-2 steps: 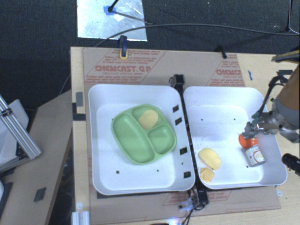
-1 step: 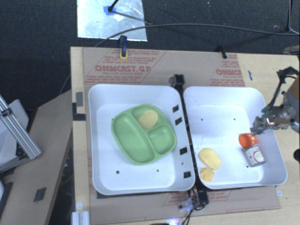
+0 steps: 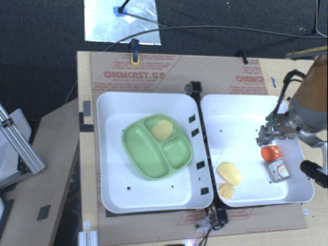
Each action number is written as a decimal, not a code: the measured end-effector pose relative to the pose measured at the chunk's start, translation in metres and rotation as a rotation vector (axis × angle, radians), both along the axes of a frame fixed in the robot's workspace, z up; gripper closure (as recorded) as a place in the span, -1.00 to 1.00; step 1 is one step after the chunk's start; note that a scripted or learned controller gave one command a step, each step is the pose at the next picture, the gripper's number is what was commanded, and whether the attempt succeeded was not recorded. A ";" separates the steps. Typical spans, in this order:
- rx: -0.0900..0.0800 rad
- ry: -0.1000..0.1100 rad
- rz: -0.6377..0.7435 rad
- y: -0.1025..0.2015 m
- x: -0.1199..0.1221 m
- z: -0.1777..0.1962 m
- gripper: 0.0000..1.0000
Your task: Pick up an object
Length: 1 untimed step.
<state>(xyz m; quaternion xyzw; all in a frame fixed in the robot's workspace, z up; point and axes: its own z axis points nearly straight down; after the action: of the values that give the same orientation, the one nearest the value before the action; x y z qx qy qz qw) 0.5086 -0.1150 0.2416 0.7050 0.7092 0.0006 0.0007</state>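
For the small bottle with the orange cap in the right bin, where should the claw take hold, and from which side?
Likely best across the white body of the bottle, below its orange cap, coming straight down. It lies on its side on the bin floor, so its long flanks are exposed. The claw sits just above the cap end.

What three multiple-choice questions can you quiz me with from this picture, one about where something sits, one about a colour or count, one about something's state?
1. Where is the green tray?
A. left bin
B. right bin
C. bare bench

2. How many yellow pieces lie in the right bin?
A. none
B. two
C. five

3. How does the orange-capped bottle sit?
A. lying in the bin
B. lifted in the air
C. on the tray

Answers: 1 A, it rests inside the left bin. 2 B, two lie near its front left corner. 3 A, it lies below the gripper.
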 end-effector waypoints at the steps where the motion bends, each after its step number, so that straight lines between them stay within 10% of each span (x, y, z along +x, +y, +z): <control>1: 0.000 -0.002 0.001 0.045 0.024 -0.011 1.00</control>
<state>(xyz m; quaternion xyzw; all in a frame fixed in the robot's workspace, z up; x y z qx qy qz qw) 0.5324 -0.0699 0.2310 0.7049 0.7094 0.0010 0.0014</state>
